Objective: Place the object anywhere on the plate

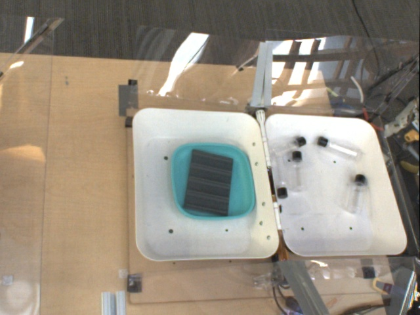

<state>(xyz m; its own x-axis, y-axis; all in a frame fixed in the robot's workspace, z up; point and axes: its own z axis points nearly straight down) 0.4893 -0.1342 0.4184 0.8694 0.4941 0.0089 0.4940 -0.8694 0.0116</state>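
Left bin point(151, 235): dark ribbed block point(209, 184) lies flat on teal plate point(244, 195) | Right bin point(387, 231): small clear vials point(357, 188) scattered | Gripper: state cannot be told | Risk: another grab could drag the block off the plate.

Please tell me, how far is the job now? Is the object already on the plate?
Done, it seems: the dark ribbed block lies flat on the teal plate in the left bin. In hand: nothing that I can see being carried. Left: maybe nothing for this block; several clear vials with black caps lie loose in the right bin.
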